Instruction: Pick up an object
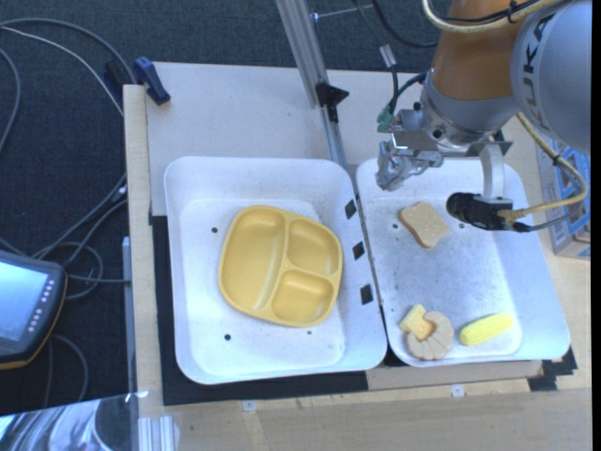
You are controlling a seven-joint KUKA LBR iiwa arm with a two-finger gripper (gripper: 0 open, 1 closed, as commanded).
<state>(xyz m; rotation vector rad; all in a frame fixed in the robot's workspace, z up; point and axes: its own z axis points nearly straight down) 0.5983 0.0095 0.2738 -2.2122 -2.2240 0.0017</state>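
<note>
A tan slice of toy bread (423, 224) lies in the upper middle of the right bin (526, 280). Near that bin's front edge sit a yellow cheese piece on a round tan cookie (427, 333) and a yellow corn cob (485, 328). My gripper (392, 173) hangs over the right bin's far left corner, up and to the left of the bread and apart from it. Nothing shows between its fingers.
A yellow divided plate (280, 266) lies in the left bin (188, 280). A slanted metal pole (310, 59) rises behind the bins. A black part on a cable (479, 209) hangs right of the bread. Cables and a tablet lie left of the bench.
</note>
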